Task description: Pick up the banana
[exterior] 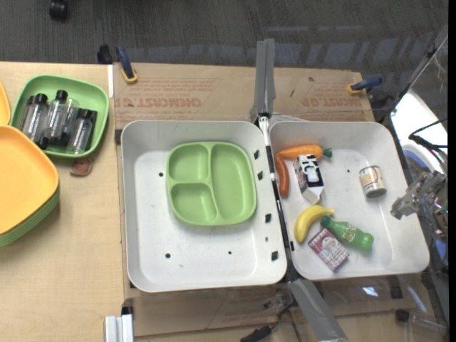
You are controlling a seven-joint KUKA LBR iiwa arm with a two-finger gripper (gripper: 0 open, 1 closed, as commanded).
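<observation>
While hemmed by green bottle (348, 234) and carton (309, 172), banana (308, 221); pincer (413, 199) state unclear.

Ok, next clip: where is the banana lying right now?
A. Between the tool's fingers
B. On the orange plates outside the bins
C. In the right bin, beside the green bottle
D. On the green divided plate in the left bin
C: the banana lies on the floor of the right bin, its lower end close to the green bottle, while the green divided plate sits in the left bin.
</observation>
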